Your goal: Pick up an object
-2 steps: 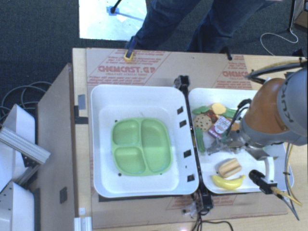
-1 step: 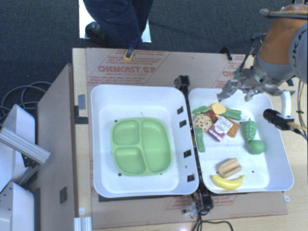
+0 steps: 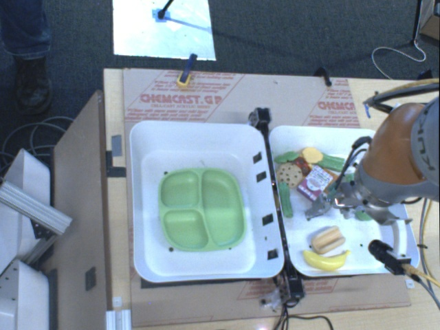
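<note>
Holding rounded plastic toys, glossy curved banana point(image 3: 326, 260), shallow white bin point(image 3: 297, 137)

A robotics lab: bench point(image 3: 227, 88) with white bins point(image 3: 148, 184), loose cables point(image 3: 399, 53), carpeted floor point(image 3: 289, 19).

The green three-compartment plastic plate point(image 3: 203, 208) lies in the left white shallow bin point(image 3: 148, 143); in the right white bin point(image 3: 292, 135), a yellow plastic banana point(image 3: 326, 259) sits just before a tan bread roll point(image 3: 326, 238)
</note>
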`<state>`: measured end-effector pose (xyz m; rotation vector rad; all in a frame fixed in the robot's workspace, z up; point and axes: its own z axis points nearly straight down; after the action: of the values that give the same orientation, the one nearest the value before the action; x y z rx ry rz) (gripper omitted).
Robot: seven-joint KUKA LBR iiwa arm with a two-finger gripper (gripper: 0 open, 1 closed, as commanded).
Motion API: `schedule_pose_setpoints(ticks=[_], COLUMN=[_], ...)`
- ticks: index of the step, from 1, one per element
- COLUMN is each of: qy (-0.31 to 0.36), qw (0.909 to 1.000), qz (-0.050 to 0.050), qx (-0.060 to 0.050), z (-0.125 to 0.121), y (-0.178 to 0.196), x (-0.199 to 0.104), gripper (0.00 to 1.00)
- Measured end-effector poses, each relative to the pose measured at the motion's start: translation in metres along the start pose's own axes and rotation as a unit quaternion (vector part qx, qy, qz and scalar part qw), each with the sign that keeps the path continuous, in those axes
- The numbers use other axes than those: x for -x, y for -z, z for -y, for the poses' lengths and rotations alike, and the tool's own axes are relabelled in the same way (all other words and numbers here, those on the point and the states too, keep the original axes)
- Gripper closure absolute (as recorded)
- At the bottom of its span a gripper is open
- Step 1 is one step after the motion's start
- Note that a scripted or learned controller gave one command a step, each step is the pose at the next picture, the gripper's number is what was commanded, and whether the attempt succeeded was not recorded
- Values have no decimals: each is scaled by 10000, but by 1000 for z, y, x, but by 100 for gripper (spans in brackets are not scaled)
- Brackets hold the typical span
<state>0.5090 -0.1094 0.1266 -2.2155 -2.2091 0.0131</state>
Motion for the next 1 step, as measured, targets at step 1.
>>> schedule_pose_setpoints(ticks=[1], qy=[35], qw=[9999], qz=[39], qx=[122], z=[-66], y=[-39], x=[-17], gripper=[0])
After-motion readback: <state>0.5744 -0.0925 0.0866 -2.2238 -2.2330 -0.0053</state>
